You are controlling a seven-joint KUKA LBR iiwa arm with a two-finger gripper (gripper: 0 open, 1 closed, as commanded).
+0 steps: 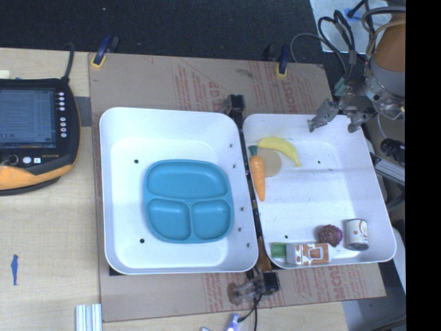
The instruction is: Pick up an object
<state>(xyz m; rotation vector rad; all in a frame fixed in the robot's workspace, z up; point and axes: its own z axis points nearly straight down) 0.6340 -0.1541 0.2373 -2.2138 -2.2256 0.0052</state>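
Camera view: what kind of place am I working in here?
Likely a robot lab test bench: two white bins clamped onto a cardboard sheet, a teach pendant at the left, and toy food such as a banana.

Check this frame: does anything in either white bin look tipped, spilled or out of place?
Nothing spilled or damaged. The small printed can lies on its side in the right bin's near corner, beside a dark purple fruit. The orange carrot lies against that bin's left wall. The blue divided plate sits flat in the left bin.
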